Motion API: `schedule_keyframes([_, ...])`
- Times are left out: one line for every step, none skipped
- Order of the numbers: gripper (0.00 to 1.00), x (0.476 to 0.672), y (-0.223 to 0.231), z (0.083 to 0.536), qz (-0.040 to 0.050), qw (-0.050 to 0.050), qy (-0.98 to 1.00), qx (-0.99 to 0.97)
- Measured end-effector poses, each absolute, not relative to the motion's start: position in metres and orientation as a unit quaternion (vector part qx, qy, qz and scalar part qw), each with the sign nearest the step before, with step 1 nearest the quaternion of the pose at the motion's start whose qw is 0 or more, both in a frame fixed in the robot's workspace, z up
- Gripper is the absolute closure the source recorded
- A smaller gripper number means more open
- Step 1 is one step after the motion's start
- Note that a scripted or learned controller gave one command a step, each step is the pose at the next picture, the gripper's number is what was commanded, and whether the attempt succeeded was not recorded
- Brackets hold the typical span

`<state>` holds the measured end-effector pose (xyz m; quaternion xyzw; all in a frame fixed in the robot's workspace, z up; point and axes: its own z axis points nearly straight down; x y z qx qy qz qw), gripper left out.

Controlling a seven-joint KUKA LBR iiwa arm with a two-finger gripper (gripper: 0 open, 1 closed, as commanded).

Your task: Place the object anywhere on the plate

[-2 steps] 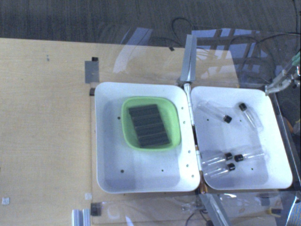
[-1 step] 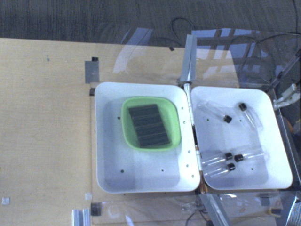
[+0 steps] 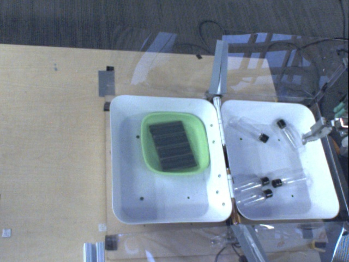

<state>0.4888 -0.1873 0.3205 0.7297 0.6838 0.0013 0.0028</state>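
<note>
Little of the arm (image 3: pixel 342 125) is showing, at the right edge beside the right-hand bin. What is showing is looking pale grey and whitish, blurred, with a small teal patch sitting on its upper part and a tiny reddish spot glowing just below that. The gripper (image 3: pixel 316 131) is appearing as a slim, light, silvery metal piece, tapering toward its left end and catching the light. Thin dark cables (image 3: pixel 322 45) are looping above it at the top right; whether they are belonging to the arm is not clear. Screws and markings are too small to make out.
</note>
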Motion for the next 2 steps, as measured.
schedule_keyframes([0.00, 0.4888, -0.2020, 0.3591, 0.0016, 0.006, 0.764, 0.645])
schedule_keyframes([0.00, 0.4890, -0.2050, 0.3493, 0.0017, 0.004, 0.756, 0.654])
